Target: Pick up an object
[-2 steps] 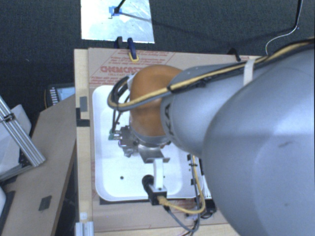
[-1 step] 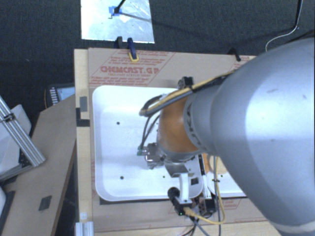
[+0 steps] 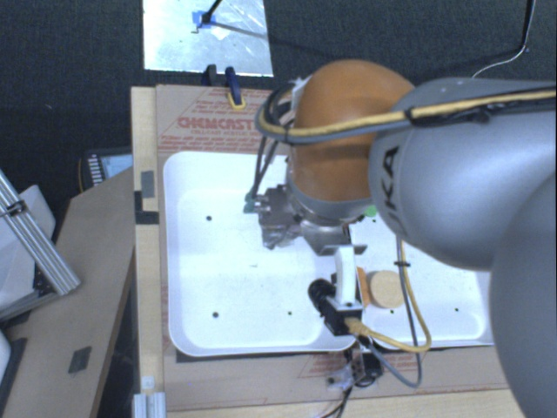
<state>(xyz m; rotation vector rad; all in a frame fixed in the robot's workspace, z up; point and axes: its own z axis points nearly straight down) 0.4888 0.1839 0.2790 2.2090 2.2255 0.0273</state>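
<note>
My tool [image 3: 278, 225] hangs low over the shallow white left bin [image 3: 200, 320]; a round tan disc [image 3: 385, 289] lies just right. I cannot tell its state.

A robotics laboratory: a grey industrial arm [image 3: 470, 172] with an orange band [image 3: 348, 129] and loose yellow cabling [image 3: 409, 307] reaches over a shallow white bin [image 3: 226, 268] set on a cardboard sheet [image 3: 204, 120] printed "CHEMCAST". Dark carpet [image 3: 70, 59] surrounds the plain wooden table [image 3: 96, 320], with aluminium framing [image 3: 35, 242] at left and a taped reflective sheet [image 3: 204, 24] lying beyond the bin.
</note>
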